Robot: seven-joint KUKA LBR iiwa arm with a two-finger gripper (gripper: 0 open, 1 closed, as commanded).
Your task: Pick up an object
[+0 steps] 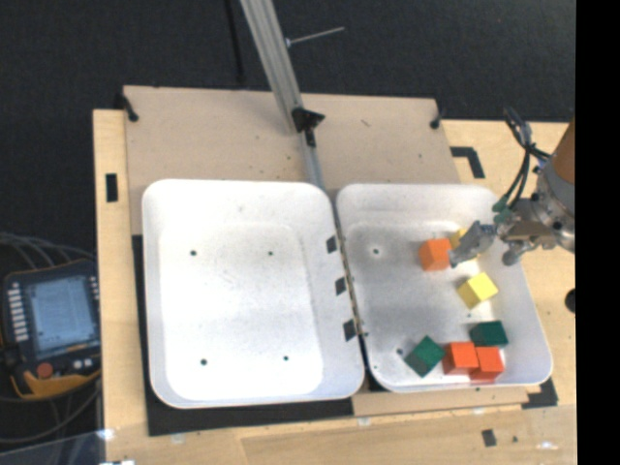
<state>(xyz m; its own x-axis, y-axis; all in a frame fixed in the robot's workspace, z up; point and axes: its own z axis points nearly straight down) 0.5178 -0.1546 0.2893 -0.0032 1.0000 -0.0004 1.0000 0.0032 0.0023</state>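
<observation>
Gripper [489, 242] hangs over the right bin [387, 206], fingers apparently spread with nothing between them; one finger sits just right of the orange cube [435, 254], with the yellow cube [477, 290] near it; closing from here could clip the cube's edge and nudge it aside, or pinch air; no readable labels or writing anywhere

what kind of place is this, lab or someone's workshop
Most likely a robotics lab test bench. Two shallow white plastic bins sit side by side on a pale wooden board, small coloured cubes such as an orange one lie in the right bin, and a handheld control pendant rests alongside.
</observation>
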